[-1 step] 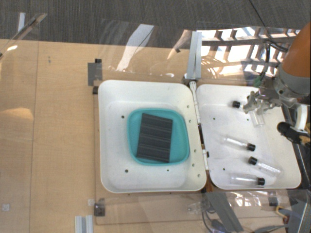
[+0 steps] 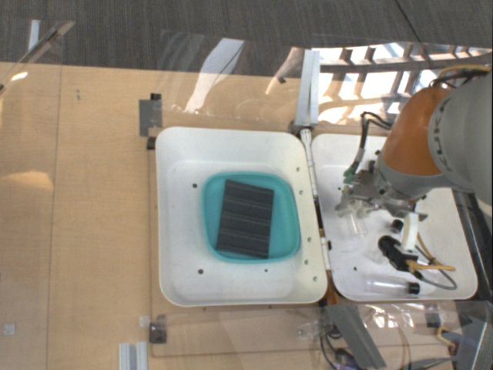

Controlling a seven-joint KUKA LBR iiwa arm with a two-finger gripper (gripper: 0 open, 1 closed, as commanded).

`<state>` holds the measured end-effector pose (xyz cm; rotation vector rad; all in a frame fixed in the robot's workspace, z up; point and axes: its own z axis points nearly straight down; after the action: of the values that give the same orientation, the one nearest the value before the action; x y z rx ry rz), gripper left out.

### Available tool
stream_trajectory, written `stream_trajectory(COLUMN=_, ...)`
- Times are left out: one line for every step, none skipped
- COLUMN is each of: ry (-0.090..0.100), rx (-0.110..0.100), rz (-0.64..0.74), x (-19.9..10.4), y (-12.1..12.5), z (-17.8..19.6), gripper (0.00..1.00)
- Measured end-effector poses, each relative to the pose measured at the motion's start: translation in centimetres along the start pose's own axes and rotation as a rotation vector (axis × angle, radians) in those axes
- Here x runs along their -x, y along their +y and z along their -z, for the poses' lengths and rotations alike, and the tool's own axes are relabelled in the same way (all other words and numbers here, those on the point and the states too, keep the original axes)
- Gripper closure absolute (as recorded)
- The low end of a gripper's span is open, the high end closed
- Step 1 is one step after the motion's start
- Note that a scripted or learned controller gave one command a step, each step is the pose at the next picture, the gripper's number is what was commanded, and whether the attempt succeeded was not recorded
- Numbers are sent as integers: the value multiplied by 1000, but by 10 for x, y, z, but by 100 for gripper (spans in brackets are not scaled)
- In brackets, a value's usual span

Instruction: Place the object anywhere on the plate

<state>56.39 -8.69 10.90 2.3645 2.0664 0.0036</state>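
Gripper [image 2: 356, 204] at right of frame, over right bin [image 2: 454, 230]; we cannot tell its state. Dark ridged block [image 2: 246, 218] already lies on teal plate [image 2: 288, 233], centre-left. Risk: any re-grasp could drag it off.

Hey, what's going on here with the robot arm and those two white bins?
A dark ribbed block already lies on the teal plate in the left bin, so the placing looks done. The grey and orange arm reaches in over the right bin, with its gripper low above that bin's floor, apart from the plate. Nothing shows between its fingers.
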Motion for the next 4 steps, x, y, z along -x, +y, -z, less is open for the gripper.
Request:
stream_trajectory(ry=1, rx=5, rz=61, x=-89, y=-20, z=77, gripper=100)
stream_trajectory(ry=1, rx=5, rz=60, x=-89, y=-20, z=77, gripper=0)
stream_trajectory(ry=1, rx=0, rz=38, x=-139, y=-96, z=76, gripper=0)
stream_trajectory(ry=0, rx=3, rz=101, x=-110, y=-43, z=104, gripper=0)
